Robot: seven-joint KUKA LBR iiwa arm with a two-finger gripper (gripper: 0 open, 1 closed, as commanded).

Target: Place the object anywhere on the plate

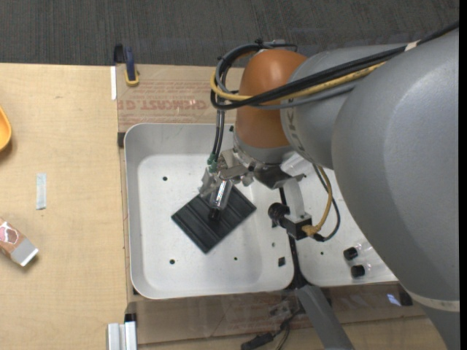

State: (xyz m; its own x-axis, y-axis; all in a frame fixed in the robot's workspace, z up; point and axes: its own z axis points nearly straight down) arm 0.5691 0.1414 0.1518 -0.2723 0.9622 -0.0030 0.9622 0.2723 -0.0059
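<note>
One gripper sits right over the black plate; can't tell its grip. Looks like placing stage, release next.

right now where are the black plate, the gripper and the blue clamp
black plate (pixel 195 227): camera view, bare lower-left part of its ridged top
gripper (pixel 217 210): camera view, tip of the fingers over the plate
blue clamp (pixel 130 65): camera view, its handle at the cardboard's edge

The plate looks like matt black ribbed plastic. The bin is smooth, slightly glossy white plastic. The tabletop is pale matt wood.
</note>
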